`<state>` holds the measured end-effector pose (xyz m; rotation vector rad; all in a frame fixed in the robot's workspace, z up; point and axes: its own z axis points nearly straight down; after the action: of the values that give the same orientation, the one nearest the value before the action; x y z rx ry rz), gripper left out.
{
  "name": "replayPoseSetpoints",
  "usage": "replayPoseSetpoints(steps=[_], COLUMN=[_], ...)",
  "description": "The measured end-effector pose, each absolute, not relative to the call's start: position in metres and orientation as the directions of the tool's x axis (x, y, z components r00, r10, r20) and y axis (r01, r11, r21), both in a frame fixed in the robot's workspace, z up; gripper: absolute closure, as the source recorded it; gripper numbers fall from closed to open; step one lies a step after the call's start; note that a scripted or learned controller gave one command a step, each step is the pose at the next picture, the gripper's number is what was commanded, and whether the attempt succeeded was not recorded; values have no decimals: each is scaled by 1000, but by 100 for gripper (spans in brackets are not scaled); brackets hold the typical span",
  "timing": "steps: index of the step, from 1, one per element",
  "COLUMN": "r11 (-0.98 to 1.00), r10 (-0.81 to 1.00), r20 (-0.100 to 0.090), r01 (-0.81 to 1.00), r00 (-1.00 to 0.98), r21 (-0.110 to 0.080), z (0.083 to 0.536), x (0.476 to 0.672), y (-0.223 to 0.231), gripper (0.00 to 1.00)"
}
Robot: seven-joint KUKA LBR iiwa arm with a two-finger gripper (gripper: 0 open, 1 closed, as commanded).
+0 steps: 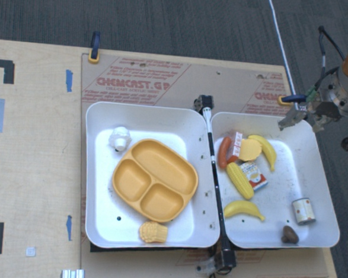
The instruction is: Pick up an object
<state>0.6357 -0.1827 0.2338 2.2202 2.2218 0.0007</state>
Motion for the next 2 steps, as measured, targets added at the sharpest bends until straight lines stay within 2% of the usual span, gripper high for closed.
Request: replayPoseSetpoints(steps=[1,2], r11=[0,-2], r10=[1000,1000], r20=[-4,-7], r01=[1000,1000], r00=[0,2], r21=[13,26], z=[102,95], x=[627,590], y=[-171,-142], gripper=[0,0])
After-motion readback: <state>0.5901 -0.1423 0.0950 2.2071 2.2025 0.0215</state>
